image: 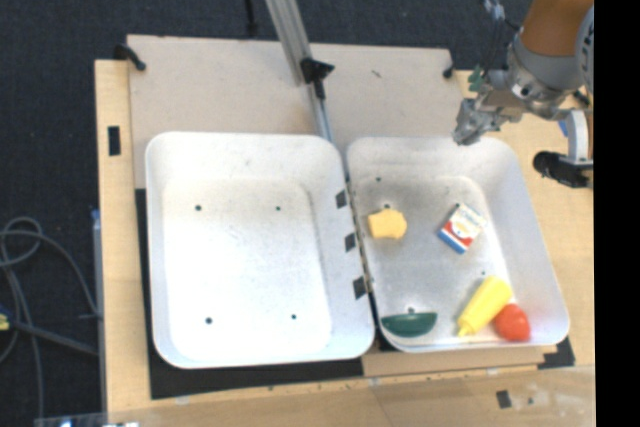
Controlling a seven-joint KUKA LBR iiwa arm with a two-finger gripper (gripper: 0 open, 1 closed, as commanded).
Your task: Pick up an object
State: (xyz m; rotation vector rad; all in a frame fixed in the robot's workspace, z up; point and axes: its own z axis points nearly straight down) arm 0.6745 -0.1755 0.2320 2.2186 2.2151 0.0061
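Robotics lab, plywood bench [115,215], white bins [160,215], aluminium camera pole [280,0]

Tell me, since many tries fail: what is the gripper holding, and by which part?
Nothing. The gripper hangs above the right bin's far rim, with no object between its fingers.

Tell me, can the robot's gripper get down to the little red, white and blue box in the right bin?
Probably yes. The gripper hangs over the right bin's far rim, and the box lies apart from the other things, uncovered.

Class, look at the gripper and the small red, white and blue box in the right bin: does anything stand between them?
Nothing visible does. The gripper sits over the right bin's far rim, and bare bin floor separates it from the box.
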